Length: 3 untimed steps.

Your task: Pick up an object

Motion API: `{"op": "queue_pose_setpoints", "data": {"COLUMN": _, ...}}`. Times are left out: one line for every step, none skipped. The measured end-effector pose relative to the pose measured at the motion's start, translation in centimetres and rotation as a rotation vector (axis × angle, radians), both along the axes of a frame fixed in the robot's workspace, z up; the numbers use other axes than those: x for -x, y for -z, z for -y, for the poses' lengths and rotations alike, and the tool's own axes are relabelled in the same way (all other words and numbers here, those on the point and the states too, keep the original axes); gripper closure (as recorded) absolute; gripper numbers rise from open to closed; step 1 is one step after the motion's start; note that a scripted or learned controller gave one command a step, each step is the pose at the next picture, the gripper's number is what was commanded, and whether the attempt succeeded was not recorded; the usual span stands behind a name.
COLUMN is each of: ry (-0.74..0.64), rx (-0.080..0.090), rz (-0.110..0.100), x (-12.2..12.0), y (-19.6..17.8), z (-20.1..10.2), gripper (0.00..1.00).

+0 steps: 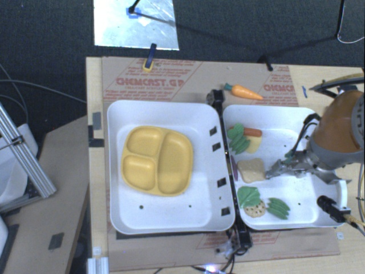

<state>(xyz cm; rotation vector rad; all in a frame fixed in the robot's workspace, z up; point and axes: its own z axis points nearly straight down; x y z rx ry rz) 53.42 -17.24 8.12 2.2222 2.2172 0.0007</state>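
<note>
Camera view: pincer [272, 172], finger state unclear, sits just beside the tan bread slice [251, 169], toward the worktop's right edge.

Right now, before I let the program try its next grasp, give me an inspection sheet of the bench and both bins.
Surface: cardboard-covered bench bearing left bin and right bin side by side.
Job's things: in the right bin, tan bread slice, green leafy piece beside a red-tipped item, cookie on a green piece, green bean pods.
Clutter: yellow divided plate in the left bin; toy carrot on the bench outside the bins.
Grippers: gripper low in the right bin, beside the bread slice.
Cables: dark cables on the floor at left and top right.
Surroundings: silver sheet on dark carpet.
</note>
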Motion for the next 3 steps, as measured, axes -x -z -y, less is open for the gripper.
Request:
{"op": "queue_pose_setpoints", "data": {"ry": -0.012, "rx": 0.0, "rz": 0.009, "x": -9.7, "y": -1.4, "z": -4.4, "gripper": 0.0}}
{"op": "queue_pose_setpoints", "data": {"ry": 0.0, "rx": 0.0, "rz": 0.0, "x": -5.7, "y": -0.4, "z": 3.7, "gripper": 0.0}}
{"op": "queue_pose_setpoints", "data": {"ry": -0.011, "rx": 0.001, "rz": 0.009, "x": -13.9, "y": -0.6, "z": 0.4, "gripper": 0.0}}
